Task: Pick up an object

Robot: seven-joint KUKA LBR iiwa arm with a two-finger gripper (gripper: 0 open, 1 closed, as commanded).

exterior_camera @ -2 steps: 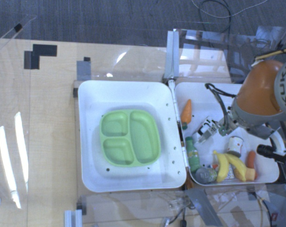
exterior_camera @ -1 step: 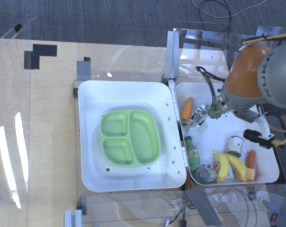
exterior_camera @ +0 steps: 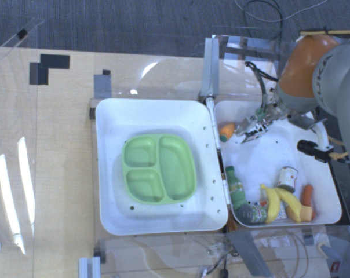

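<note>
White walls bound both bins. The gripper (exterior_camera: 251,127) hangs at the right bin's (exterior_camera: 331,216) far-left part, over open floor, just right of an orange fruit (exterior_camera: 226,131) by the left wall; whether its jaws are apart, I cannot tell. Along the near edge lie a green bottle (exterior_camera: 236,186), bananas (exterior_camera: 282,201), a can (exterior_camera: 288,178) and a carrot (exterior_camera: 307,195). The left bin (exterior_camera: 108,155) holds a green divided tray (exterior_camera: 159,168).

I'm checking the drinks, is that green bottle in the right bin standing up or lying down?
Lying down. The green bottle rests on its side along the right bin's left wall, cap toward the back.
</note>
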